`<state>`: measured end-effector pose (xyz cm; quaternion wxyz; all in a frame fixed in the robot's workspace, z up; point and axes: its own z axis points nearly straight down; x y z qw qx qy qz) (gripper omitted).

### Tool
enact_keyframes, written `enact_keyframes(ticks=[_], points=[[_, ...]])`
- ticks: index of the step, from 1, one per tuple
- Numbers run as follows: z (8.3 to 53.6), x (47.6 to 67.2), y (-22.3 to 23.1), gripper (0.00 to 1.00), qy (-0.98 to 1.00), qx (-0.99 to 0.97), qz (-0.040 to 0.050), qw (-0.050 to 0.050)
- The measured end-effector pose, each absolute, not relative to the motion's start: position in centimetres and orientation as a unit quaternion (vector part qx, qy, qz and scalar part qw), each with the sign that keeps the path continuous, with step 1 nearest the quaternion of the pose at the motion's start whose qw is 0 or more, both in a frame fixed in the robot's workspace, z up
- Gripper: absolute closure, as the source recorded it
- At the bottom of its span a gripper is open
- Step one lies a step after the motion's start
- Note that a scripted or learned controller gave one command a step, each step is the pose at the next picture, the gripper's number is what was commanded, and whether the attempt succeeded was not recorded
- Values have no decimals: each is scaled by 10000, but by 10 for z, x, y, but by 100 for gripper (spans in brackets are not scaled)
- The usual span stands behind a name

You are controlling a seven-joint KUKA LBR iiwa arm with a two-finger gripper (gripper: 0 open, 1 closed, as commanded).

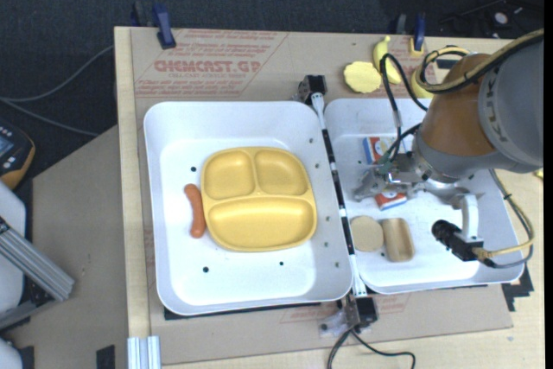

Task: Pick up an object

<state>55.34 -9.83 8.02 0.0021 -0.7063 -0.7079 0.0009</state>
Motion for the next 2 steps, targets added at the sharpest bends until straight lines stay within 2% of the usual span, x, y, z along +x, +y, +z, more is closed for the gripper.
enact_keyframes(ticks=[1,2], points=[[95,555,-100,100,-7069,-7073,-7,-7],[192,657,-55,100,-7101,-7041,-59,-68]])
